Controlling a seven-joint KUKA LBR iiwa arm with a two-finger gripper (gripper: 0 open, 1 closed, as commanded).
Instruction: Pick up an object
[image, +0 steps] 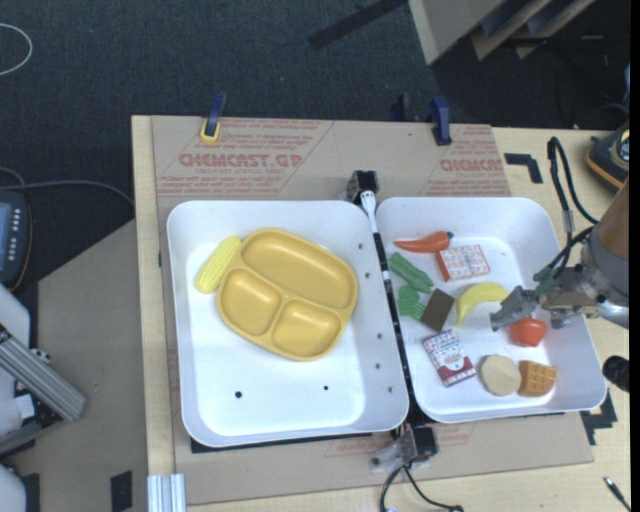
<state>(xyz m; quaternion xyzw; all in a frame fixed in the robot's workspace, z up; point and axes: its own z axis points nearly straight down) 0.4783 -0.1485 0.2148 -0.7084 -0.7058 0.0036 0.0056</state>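
Camera view, small round red tomato (528, 332)

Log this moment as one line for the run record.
task: pick up an object | gripper: in right bin, over red tomato, beside banana | grasp: none seen | yellow tray and corn: left bin

Cardboard-topped bench (300, 150) — 2 white bins (190, 330)

glossy yellow plastic tray (288, 292); smooth white plastic bins (190, 330); matt brown cardboard-like bench top (300, 155); shiny red plastic tomato (528, 332); printed paper-like carton (449, 357).
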